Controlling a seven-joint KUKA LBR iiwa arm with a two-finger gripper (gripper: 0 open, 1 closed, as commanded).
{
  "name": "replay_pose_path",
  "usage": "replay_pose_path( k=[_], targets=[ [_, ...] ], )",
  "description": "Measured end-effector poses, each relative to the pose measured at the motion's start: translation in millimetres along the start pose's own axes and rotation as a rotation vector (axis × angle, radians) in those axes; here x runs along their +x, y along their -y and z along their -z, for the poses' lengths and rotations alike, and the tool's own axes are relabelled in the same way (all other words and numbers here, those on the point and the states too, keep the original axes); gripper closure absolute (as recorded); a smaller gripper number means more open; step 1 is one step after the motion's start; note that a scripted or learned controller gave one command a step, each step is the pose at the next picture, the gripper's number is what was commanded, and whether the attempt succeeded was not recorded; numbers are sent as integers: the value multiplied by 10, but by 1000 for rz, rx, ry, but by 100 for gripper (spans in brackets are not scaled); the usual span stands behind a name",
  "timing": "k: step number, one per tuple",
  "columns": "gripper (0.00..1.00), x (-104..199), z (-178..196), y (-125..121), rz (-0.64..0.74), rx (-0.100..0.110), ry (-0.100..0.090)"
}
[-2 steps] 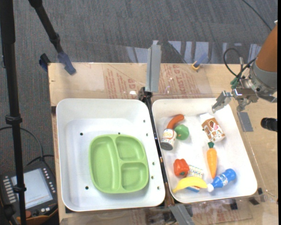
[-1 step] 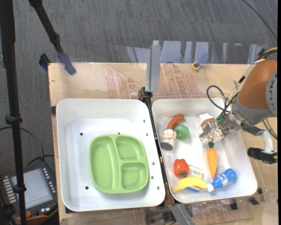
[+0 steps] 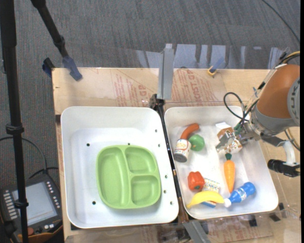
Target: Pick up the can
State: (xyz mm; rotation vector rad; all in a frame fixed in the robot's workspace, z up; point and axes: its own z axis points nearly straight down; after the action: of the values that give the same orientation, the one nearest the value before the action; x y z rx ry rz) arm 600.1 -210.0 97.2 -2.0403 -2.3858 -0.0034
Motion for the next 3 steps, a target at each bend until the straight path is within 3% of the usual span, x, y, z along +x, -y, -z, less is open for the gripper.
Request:
replay_pose_path(
  k=[1,2,3],
  targets=[
    [100,-11,80,4,-2,3,-2],
    [100,371,1128,-515,-105,2,3],
    [100,1473,1251,-679,-153,5,1]
  ],
)
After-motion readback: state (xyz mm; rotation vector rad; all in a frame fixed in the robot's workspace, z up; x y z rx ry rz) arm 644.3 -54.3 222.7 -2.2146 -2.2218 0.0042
